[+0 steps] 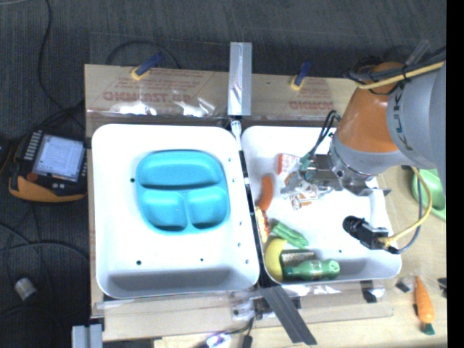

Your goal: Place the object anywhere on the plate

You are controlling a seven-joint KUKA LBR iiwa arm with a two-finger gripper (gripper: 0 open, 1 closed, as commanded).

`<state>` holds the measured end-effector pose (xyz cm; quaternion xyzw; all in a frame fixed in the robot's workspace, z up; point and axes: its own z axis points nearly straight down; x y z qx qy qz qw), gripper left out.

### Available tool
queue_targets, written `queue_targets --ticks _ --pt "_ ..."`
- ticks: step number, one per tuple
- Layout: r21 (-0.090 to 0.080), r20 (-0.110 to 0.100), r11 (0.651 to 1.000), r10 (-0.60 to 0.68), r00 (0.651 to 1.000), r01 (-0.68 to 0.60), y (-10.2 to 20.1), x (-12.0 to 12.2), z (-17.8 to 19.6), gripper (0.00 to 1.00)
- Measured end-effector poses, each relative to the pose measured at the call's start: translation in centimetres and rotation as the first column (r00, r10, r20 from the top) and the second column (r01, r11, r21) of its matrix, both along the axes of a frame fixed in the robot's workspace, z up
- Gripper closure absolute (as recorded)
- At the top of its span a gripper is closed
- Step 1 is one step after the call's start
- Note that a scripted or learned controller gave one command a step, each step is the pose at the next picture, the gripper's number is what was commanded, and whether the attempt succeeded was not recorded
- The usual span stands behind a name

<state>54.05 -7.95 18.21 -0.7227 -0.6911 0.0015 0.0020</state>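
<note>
A blue plate [181,189] with three compartments lies in the left bin [116,259]. My gripper [313,174] is down in the right bin [384,267], over a crumpled white and orange wrapper [299,187] near the bin's upper middle. An orange sausage-shaped object [266,192] lies by the bin's left wall. At the bin's front sit a yellow lemon-like fruit [273,254], a green bottle [310,269] and a green pepper-like piece [288,233].
A black cylinder part [360,230] of the arm hangs over the right bin's right side. A metal divider [240,78] stands behind the bins. A handheld device [51,162] lies on the floor at left. An orange carrot toy [423,304] lies outside the bench at right.
</note>
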Motion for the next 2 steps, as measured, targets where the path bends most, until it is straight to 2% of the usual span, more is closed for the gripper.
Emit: queue_targets --ticks 1,2 --pt "-0.001 0.000 0.974 0.226 0.974 -0.226 5.9 3.2 0.0 1.00" --pt "0.000 0.001 0.876 0.483 0.876 -0.483 19.2 4.3 -3.9 1.00"
